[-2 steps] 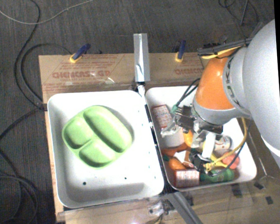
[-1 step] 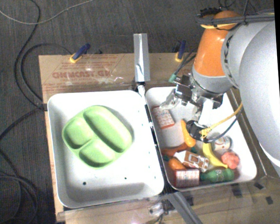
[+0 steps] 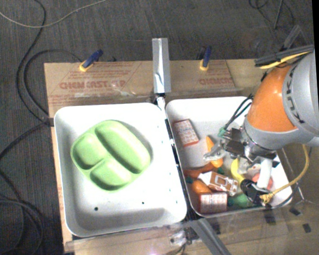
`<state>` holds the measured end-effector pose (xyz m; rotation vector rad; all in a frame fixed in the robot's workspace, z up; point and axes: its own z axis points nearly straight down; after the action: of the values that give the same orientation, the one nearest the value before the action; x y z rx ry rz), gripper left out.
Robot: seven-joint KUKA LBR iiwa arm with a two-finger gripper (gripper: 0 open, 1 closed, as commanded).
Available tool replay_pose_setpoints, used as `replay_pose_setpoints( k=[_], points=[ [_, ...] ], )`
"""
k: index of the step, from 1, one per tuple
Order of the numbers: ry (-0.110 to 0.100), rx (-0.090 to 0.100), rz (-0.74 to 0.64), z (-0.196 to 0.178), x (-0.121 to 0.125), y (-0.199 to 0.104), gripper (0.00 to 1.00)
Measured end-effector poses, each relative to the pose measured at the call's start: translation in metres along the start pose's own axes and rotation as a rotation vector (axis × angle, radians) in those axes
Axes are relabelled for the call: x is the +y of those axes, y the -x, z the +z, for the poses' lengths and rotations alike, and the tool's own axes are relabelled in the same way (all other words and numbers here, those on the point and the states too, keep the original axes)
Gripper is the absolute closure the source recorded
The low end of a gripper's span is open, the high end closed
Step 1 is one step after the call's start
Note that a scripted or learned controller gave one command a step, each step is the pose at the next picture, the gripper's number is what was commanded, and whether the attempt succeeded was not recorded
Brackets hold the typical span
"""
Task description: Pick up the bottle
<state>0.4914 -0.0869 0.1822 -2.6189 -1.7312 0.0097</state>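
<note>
- The gripper (image 3: 226, 147) is down in the right bin (image 3: 223, 106), at its middle right, with the grey and orange arm (image 3: 280, 105) coming in from the right of the frame.
- I cannot tell how the gripper is set; the wrist and cables hide its working end, and nothing is plainly in its grasp.
- Just left of it lies what I take to be the bottle (image 3: 200, 145), a pale body with an orange end, on its side near the bin's centre, touching or just beside the gripper's tip.
- Above the bottle sits a small red-and-white box (image 3: 185, 132); below is a crowd of clutter: a brown packet (image 3: 224, 183), a pinkish box (image 3: 212, 202), an orange piece (image 3: 199, 187), something yellow (image 3: 237, 168).
- Over in the left bin (image 3: 73, 212), a green divided tray (image 3: 111, 154) lies well apart from the action.
- My read: this is the reach-and-grasp step, nothing lifted yet.
- Next it needs to settle squarely over the bottle's body, close on it, and rise straight, clear of the neighbours.
</note>
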Motion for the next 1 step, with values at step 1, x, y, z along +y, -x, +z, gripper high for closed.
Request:
replay_pose_setpoints(
  k=[1],
  points=[
    [0.004,-0.001,-0.011,-0.0649,0.0642,0.0443,0.0]
  ],
)
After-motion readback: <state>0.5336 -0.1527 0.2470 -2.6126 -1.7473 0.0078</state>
